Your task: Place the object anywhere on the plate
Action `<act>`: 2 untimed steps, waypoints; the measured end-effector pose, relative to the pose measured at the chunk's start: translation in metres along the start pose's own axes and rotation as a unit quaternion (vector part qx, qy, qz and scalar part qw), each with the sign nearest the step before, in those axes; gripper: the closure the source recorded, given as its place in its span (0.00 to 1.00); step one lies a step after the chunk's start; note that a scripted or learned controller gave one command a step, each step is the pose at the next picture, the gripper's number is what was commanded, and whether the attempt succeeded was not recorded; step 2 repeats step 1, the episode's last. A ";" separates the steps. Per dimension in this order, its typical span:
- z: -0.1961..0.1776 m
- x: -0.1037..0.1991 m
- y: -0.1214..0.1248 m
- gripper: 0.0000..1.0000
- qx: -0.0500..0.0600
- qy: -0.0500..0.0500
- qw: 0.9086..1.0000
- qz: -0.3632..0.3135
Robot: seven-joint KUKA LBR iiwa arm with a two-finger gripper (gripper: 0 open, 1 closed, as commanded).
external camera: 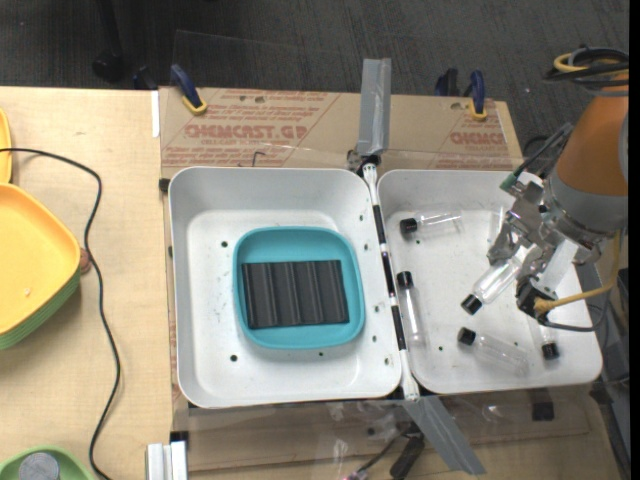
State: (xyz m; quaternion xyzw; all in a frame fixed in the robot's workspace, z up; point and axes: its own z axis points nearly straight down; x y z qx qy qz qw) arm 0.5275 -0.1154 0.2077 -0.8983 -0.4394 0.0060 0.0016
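Above the right white bin (580,363), the pincer (515,268) grips a clear plastic tube with a black cap (488,288), lifted, yet well apart from the teal rectangular plate (297,338), so transfer and release remain.

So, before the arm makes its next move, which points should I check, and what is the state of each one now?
1. Plate lies flat in the left bin: ok.
2. Plate has room for an object: ok.
3. Gripper is above the right bin: ok.
4. Tilted tube at the gripper is really held: cannot tell.
5. Tube is over the plate: not ok.
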 end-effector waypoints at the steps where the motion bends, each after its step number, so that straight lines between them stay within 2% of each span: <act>1: 0.000 0.000 0.000 0.00 0.000 0.000 1.000 0.000; 2: 0.000 0.000 0.000 0.00 0.000 0.000 1.000 0.000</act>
